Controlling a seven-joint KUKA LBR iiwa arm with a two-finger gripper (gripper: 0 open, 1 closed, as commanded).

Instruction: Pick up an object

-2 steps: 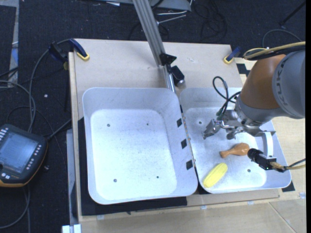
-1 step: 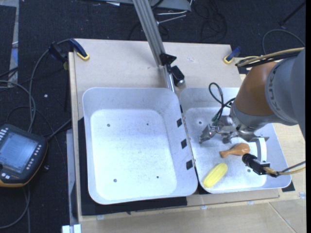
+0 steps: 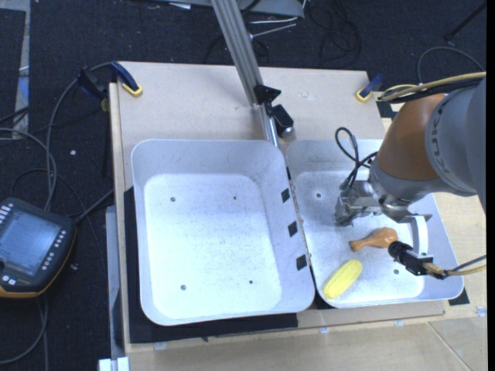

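— What does the table (image 3: 201,99) stand on?
— Dark carpet (image 3: 62,29), black cables (image 3: 46,161) trailing over it.
— Anything on the floor at the left?
— A handheld control pendant (image 3: 31,246) with a lit screen.
— And at the far side?
— An aluminium rail (image 3: 236,37) slants up past yellow-tipped clamps (image 3: 128,79) at the table's corners.

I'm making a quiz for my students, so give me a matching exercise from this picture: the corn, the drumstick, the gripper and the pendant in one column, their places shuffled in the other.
1. corn
2. drumstick
3. gripper
4. pendant

A. on the floor, image left
B. right bin, near its front edge
C. above the right bin's middle
D. right bin, just beyond the corn

Pairs: 1-B, 2-D, 3-C, 4-A
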